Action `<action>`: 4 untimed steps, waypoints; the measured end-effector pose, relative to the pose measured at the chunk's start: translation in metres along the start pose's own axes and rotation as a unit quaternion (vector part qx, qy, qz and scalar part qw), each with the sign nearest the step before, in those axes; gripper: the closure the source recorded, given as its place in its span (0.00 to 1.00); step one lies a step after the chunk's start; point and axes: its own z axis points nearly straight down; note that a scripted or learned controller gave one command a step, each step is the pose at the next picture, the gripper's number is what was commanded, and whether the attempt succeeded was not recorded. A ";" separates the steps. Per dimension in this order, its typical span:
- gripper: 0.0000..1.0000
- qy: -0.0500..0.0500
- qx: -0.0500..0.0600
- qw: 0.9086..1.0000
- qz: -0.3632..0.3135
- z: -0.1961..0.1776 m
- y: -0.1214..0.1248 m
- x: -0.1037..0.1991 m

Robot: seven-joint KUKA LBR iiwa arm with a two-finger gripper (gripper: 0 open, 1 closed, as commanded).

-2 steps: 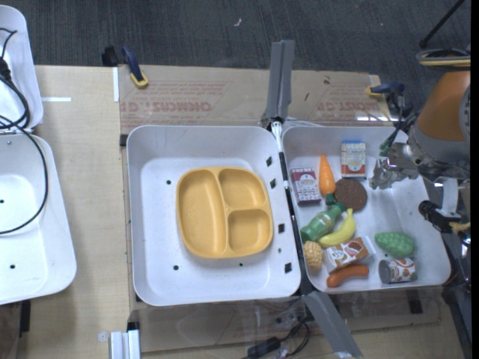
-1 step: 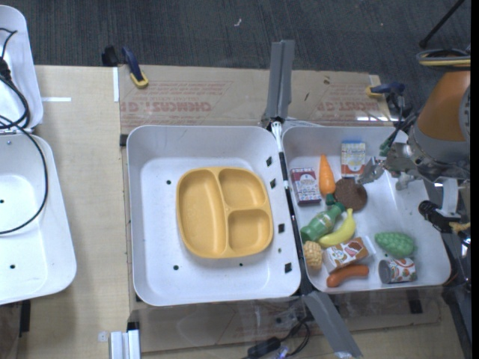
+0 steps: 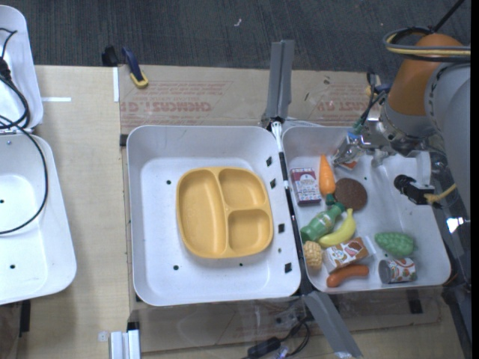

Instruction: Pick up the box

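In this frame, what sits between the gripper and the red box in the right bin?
In the camera view, the carrot lies between the gripper and the red box, upright along the box's right side. Otherwise only bare floor of the right bin shows there.

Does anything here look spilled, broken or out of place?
Nothing looks spilled or broken. The toy food lies jumbled in the right bin: the red box flat, the can on its side. The yellow tray sits slightly askew in the left bin.

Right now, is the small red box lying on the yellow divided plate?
No. The red box lies in the right bin beside the carrot; the yellow plate is in the left bin.
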 end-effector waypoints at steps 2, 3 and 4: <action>0.00 -0.001 0.000 1.000 -0.002 -0.010 0.001 0.000; 0.00 0.000 0.000 1.000 0.006 -0.001 0.000 0.013; 1.00 -0.001 -0.001 1.000 0.005 -0.011 0.000 0.013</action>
